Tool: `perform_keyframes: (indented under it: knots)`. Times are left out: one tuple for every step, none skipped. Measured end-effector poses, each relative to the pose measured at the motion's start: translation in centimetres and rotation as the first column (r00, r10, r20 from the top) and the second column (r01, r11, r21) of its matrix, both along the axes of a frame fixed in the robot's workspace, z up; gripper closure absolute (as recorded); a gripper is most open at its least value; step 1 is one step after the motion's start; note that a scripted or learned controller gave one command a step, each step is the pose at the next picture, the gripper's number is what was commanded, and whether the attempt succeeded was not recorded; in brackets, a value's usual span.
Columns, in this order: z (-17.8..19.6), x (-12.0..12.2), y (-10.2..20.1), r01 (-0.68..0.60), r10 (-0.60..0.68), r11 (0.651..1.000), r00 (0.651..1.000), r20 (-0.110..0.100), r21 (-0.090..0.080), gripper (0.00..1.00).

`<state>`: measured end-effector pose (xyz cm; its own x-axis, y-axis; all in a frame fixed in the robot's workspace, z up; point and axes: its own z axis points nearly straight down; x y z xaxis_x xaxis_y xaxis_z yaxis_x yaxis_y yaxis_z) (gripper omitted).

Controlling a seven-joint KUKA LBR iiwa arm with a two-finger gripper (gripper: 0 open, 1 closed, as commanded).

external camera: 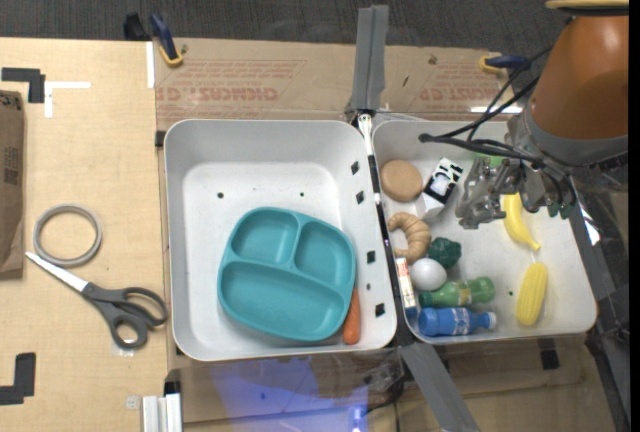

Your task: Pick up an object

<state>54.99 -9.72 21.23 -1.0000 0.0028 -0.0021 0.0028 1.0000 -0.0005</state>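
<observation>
My gripper [483, 203] hangs low over the right bin [492, 258], near its middle back. A yellow banana [519, 224] lies just to its right, and a black-and-white box [443, 180] just to its left. Further left are a tan bun [402, 180] and a curled pastry [410, 232]. Along the front of the bin lie a green broccoli piece [443, 251], a white egg [428, 274], a green bottle [462, 294], a blue bottle [455, 322] and a corn cob [532, 293]. I see nothing held in the gripper.
The left bin [250, 165] holds a teal divided plate [288, 272] with an orange carrot [352, 318] at its right edge. On the bench to the left lie scissors [110, 302] and a tape roll [67, 235]. The arm's orange band [590, 70] looms over the right bin's back corner.
</observation>
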Motion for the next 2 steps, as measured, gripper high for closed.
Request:
perform_keyframes:
  knots:
    - [-11.1,1.1,-1.3,-0.117,0.117,0.993,0.993,-0.002,0.001,0.00]
    - [-11.9,10.7,-6.7,-0.207,0.207,0.978,0.978,0.002,-0.001,0.00]
